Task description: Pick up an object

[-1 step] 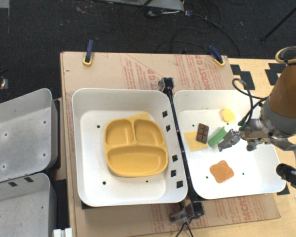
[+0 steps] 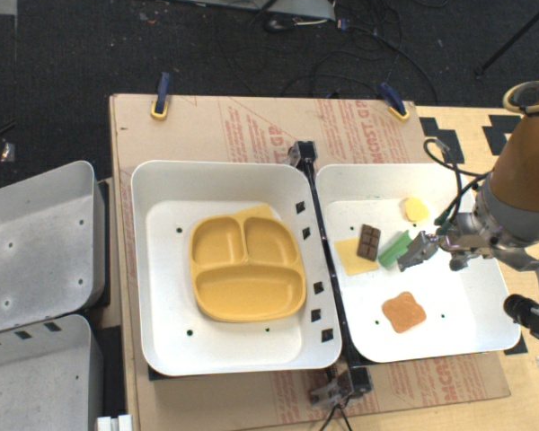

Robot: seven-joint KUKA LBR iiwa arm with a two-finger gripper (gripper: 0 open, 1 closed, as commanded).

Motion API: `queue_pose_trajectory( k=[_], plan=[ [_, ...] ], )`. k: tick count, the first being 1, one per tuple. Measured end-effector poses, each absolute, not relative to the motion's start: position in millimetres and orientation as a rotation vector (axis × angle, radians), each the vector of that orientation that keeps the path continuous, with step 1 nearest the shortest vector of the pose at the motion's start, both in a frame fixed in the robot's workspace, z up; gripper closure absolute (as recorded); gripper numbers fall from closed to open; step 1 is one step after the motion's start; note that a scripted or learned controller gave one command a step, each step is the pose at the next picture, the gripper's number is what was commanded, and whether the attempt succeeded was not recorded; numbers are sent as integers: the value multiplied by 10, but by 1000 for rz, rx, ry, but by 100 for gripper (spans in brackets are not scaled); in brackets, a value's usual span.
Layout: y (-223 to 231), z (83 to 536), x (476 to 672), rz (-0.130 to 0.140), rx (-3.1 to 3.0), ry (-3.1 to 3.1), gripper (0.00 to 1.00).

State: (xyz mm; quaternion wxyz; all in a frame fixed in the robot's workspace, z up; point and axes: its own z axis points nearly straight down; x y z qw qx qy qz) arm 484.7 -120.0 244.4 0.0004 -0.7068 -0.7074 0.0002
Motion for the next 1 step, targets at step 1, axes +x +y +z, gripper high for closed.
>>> queue_pose_trajectory(
  k=[1],
  plan=[
    [-1160,2006,4864,4,-2220,-2218,0]
  ],
)
